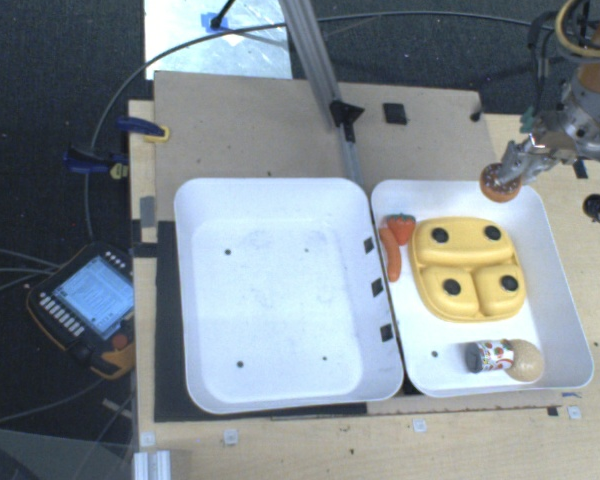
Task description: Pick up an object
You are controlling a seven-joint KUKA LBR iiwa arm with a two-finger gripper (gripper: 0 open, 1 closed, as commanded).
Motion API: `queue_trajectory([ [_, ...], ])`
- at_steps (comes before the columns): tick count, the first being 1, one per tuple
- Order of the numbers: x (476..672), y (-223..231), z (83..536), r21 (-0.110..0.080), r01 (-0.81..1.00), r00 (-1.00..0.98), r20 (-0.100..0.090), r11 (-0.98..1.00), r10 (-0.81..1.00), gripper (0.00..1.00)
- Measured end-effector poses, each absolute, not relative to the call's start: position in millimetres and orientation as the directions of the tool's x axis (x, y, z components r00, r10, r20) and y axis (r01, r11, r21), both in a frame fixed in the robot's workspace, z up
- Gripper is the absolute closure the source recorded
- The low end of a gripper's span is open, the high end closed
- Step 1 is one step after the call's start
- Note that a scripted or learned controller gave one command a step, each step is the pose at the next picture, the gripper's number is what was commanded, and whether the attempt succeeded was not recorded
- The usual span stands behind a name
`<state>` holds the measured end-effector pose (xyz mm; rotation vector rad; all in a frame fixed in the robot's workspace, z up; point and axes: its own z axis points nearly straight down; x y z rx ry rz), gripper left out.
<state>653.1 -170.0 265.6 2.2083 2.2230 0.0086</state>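
My gripper [510, 168] hangs over the far rim of the right bin [570, 328], reaching in from the upper right. A small round brown-orange object [499, 183] sits between its fingertips, with the fingers shut on it. In the right bin lie a yellow moulded piece with black dots [467, 268], an orange carrot [395, 243] along the bin's left wall, and a small patterned can with a beige end [504, 359] near the front.
The left bin [195, 268] stands beside the right one, sharing a middle wall with black clips [377, 288]. A grey pole [315, 53] slants across the back of the bench. A handheld pendant [85, 303] and cables lie off the bench's left side.
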Motion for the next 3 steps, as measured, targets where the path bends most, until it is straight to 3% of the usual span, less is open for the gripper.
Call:
queue_trajectory([
  [1,654.4,-170,291,0.006,1.000,-0.007,-0.001,0.007,1.000,1.00],
  [3,609.1,-82,264,-0.001,1.000,-0.008,0.001,0.008,1.000,1.00],
])
